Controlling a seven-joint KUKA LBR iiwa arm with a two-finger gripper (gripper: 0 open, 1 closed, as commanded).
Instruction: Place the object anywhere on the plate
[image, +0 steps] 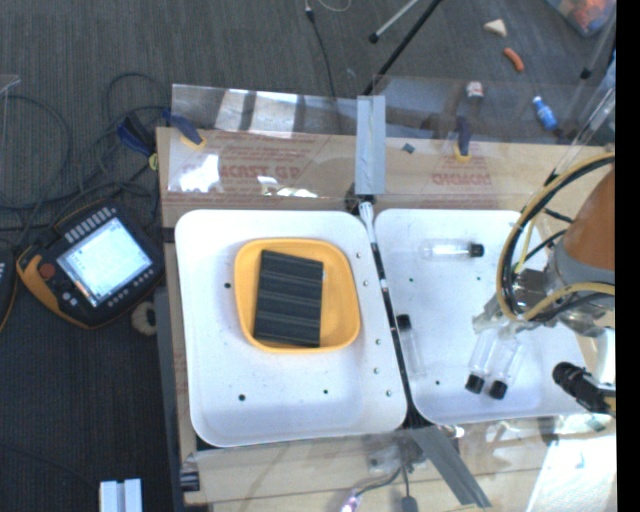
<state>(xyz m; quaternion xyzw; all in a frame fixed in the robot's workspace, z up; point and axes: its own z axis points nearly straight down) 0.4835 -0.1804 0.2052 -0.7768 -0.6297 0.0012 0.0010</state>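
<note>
1. The dark block (288, 298) lay flat on the yellow plate (343, 312) in the left bin (200, 380).
2. The gripper (487, 384) hung over the right bin (440, 290), its two fingers slightly apart with nothing between them.
3. The task looked done, so the arm should lift clear without nudging anything.
4. The block's long axis ran far-to-near, its far end tipped slightly right.

Dark carpeted floor (80, 60), black cables (40, 150) — handheld control pendant (95, 265), cardboard backing (300, 165)
</note>
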